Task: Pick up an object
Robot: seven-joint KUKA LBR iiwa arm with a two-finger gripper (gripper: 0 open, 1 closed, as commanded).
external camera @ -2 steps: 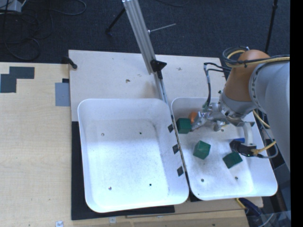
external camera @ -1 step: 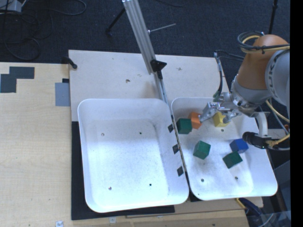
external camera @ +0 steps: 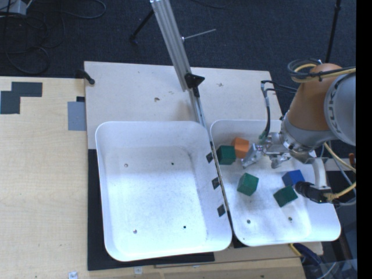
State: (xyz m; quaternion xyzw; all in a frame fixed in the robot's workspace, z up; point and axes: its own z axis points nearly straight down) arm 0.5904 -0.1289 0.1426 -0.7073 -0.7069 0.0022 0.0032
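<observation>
The right bin [external camera: 325, 228] holds several small blocks. A green cube [external camera: 226, 154] and an orange block [external camera: 241, 145] sit side by side near its back left corner. Another green cube [external camera: 247, 184] lies at the middle, and a blue block [external camera: 292, 178] with a dark green block [external camera: 285, 196] beside it lies to the right. My gripper [external camera: 251, 157] reaches in low from the right, its tip just right of the orange block and above the middle green cube. Nothing shows held in it.
The left bin [external camera: 107, 173] stands beside the right one, with a row of black clips [external camera: 215, 182] along the shared wall. A slanted aluminium rail [external camera: 174, 45] rises behind the bins. Cables and a black hose [external camera: 317, 193] hang by the arm at the right.
</observation>
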